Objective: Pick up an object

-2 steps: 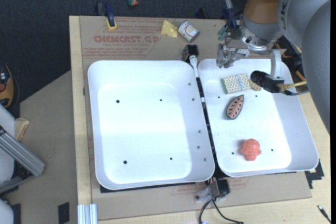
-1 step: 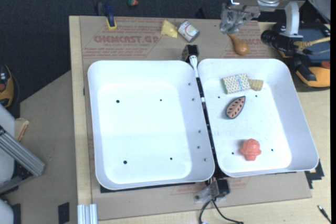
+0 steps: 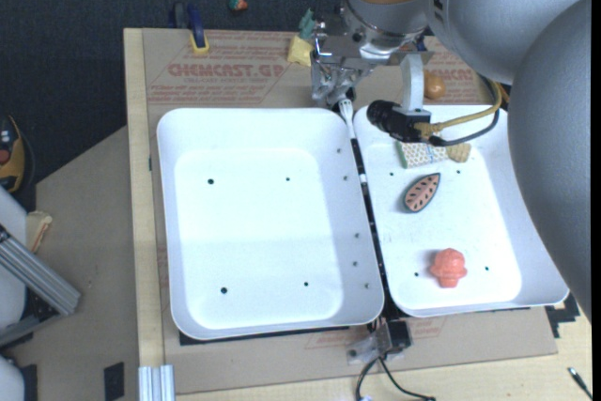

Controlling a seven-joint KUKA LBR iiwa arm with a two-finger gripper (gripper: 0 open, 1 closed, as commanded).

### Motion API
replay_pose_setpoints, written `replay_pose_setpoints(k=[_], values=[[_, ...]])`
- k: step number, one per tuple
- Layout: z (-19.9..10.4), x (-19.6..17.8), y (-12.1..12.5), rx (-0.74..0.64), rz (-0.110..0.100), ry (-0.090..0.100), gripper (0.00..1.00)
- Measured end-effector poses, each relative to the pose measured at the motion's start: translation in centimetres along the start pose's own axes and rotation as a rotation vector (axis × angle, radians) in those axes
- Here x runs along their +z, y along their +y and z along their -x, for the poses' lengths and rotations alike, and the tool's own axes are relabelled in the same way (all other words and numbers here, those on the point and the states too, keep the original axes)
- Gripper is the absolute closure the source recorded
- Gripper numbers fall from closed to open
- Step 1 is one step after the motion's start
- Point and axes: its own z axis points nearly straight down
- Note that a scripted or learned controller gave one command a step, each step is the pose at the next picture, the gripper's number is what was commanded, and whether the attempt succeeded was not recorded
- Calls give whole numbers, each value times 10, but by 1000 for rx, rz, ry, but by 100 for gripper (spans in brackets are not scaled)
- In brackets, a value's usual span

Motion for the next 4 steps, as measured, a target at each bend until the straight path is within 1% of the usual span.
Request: replay_pose_setpoints(k=[1, 2, 3, 4], values=[[-59, -240, 12, 4, 30, 2, 100], [-117, -131, -53, 2, -5, -4, 100], [-82, -78, -122, 14, -3, -6, 100], [-121, 5, -115, 7, -3, -7, 100]])
